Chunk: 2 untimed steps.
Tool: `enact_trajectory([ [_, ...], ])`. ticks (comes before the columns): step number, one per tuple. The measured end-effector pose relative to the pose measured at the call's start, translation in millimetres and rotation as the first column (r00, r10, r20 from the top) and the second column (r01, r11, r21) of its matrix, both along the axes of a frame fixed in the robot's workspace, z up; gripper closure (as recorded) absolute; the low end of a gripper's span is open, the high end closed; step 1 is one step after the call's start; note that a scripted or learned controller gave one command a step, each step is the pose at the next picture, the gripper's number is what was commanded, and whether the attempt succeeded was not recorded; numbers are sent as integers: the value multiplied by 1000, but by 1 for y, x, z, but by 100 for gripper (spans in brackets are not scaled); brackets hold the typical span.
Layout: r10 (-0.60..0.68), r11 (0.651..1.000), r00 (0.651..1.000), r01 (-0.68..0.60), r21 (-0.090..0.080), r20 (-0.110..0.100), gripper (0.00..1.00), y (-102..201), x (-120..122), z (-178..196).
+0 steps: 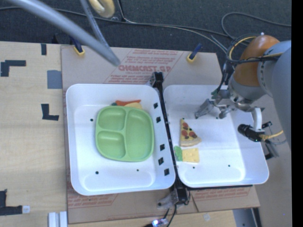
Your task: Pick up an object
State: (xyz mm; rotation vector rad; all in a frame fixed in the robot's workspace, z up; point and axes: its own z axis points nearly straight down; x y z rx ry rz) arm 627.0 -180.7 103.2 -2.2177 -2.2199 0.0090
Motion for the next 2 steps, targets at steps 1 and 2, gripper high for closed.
enact_trajectory([
  [1, 2, 1000, 1000, -2, 0, 5, 100, 1, 2, 14],
  [2, 0, 1000, 1000, 0, 1, 10, 100, -4, 1, 58],
])
